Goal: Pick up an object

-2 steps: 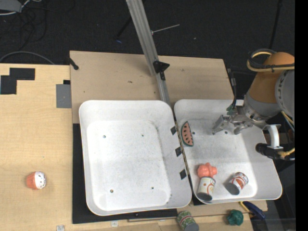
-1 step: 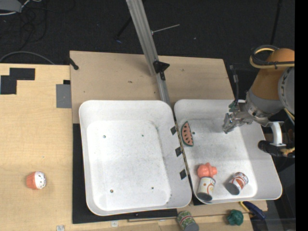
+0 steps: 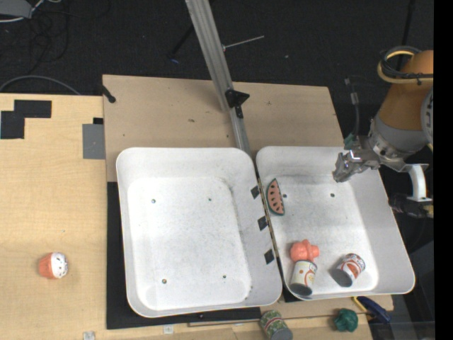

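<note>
The right bin (image 3: 368, 211) holds a watermelon-slice toy (image 3: 274, 197) against its left wall. At its front lie a small orange-red toy (image 3: 304, 250), a white and red can (image 3: 304, 273) on its side, and a second red and white can (image 3: 349, 268). My gripper (image 3: 347, 166) hangs over the bin's far right part, well behind all these objects, with nothing visible between its fingers. The arm's orange band (image 3: 407, 94) shows at the right.
The left bin (image 3: 187, 232) sits beside the right one. A metal rail (image 3: 216, 62) slants down to the bins' rear junction. An orange-white ball (image 3: 53, 265) lies on the wooden bench at left. A can (image 3: 272, 324) and a green object (image 3: 345, 320) lie in front of the bins.
</note>
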Robot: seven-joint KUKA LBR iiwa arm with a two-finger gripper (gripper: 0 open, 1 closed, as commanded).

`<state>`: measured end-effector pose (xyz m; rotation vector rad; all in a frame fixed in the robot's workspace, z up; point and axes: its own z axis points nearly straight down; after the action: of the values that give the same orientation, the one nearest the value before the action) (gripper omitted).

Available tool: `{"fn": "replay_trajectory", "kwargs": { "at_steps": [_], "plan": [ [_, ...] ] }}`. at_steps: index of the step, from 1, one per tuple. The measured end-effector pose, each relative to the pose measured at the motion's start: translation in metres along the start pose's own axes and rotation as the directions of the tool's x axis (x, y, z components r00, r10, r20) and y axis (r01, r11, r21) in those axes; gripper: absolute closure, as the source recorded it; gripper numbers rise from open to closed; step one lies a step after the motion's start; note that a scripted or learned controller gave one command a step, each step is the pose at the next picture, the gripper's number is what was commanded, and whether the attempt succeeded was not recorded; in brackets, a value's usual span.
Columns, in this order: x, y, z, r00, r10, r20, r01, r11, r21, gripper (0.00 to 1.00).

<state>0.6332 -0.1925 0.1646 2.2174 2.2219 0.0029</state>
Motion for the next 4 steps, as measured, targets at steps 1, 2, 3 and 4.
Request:
{"fn": "replay_trajectory", "kwargs": {
  "at_steps": [1,2,3,4],
  "plan": [
    [-0.003,-0.002,-0.043,1.000,0.001,0.001,-0.001,1.000,0.000,1.00],
    [-0.004,-0.001,-0.093,1.000,0.000,0.001,0.000,1.000,-0.001,1.00],
    [0.058,0.008,-0.088,1.000,-0.003,-0.004,0.003,1.000,0.005,1.00],
    [0.120,0.007,-0.083,1.000,-0.003,-0.004,0.003,1.000,0.007,1.00]
  ]
}}
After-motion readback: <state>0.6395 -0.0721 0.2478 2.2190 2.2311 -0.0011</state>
